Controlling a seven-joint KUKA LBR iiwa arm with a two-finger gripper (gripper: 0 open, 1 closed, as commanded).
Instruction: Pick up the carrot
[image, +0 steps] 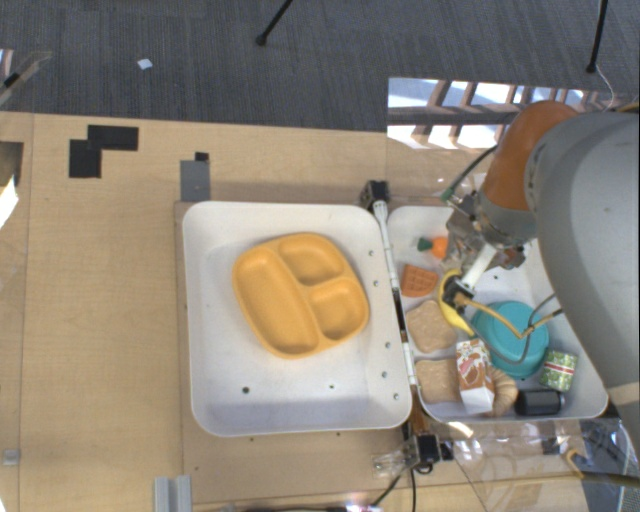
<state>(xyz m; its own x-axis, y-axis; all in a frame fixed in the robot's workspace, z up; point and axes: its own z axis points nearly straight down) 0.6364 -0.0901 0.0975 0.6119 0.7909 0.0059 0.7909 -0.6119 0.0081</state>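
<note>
On the pale wooden worktop (100, 330), the grey arm's end effector (462, 287) hangs over the right white bin (598, 395) beside a yellow banana (452, 309), its grip apparently empty though its opening is unclear, while the small orange carrot (438, 244) lies near that bin's far-left corner.

grey arm (590, 190), orange band (525, 150)
</note>
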